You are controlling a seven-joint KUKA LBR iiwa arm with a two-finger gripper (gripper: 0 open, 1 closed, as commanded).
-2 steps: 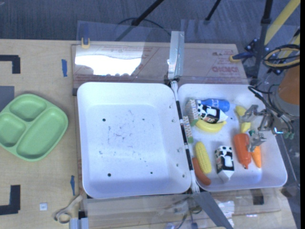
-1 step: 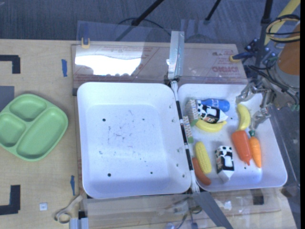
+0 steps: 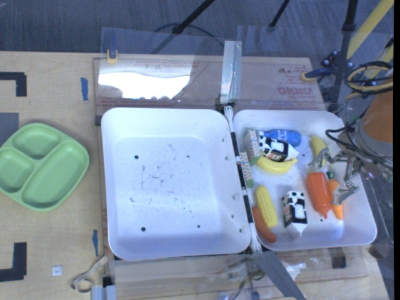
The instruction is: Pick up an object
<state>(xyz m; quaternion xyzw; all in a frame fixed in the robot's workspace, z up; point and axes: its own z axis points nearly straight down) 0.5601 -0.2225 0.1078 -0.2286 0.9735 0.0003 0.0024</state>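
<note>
Nothing is seen lifted yet: the gripper (image 3: 342, 179) is lowered into the right bin (image 3: 362, 233), with the orange carrot (image 3: 318, 191) just to its left and apparently unheld. Whether the claw is spread or pinching cannot be told; it is blurred among cables.

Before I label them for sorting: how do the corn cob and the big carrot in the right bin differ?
The corn cob is yellow and bumpy; the big carrot is orange and smooth. The corn cob lies near the bin's left wall, the carrot toward its right, beside the gripper. Both lie lengthwise, roughly parallel.
</note>
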